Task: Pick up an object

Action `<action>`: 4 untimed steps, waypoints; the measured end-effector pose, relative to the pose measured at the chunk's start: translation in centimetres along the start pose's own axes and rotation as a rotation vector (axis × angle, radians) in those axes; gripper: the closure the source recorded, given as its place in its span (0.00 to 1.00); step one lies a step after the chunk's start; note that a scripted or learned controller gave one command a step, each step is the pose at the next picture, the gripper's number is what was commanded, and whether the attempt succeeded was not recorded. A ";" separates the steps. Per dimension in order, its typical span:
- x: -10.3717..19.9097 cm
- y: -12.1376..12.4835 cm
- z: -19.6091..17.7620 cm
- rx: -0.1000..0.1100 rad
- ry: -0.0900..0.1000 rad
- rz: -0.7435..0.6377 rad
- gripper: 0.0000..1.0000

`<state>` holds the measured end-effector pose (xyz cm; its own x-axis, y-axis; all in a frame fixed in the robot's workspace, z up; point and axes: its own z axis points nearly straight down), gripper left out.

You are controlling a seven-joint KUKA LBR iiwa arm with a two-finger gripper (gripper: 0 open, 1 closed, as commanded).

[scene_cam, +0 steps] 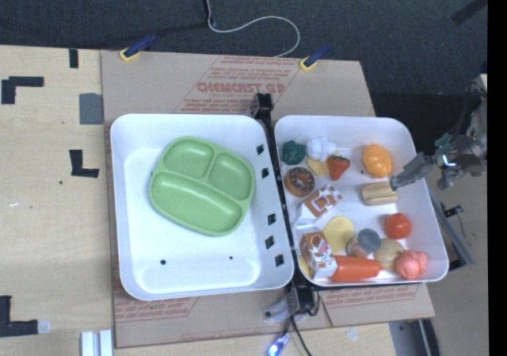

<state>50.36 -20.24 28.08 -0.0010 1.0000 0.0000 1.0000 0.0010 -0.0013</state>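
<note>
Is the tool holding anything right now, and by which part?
Nothing held. The tool sits at the right end of the tan block, with nothing visibly between its tips.

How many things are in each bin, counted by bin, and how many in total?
Left bin: 1, the green divided plate.
Right bin: about 14 small toy foods, among them an orange pepper, a carrot and a red tomato.
Total: about 15.

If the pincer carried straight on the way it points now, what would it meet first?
Probably the tan block: the pincer sits at the right bin's right side, angled down and left, with its tip just beside that block. Height above it is unclear from this slanted view.
</note>
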 end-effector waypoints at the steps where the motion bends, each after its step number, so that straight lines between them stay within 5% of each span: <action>1: 2.2 0.2 17.3 0.012 0.005 -0.001 0.00; 2: 2.1 0.4 15.4 0.003 0.002 -0.001 1.00; 3: 8.4 -1.3 4.3 -0.005 0.001 -0.006 1.00; 4: 13.4 -2.1 10.0 0.005 0.002 -0.003 1.00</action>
<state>48.23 -6.81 18.12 -0.0041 1.0000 0.0020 1.0000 0.0042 -0.0066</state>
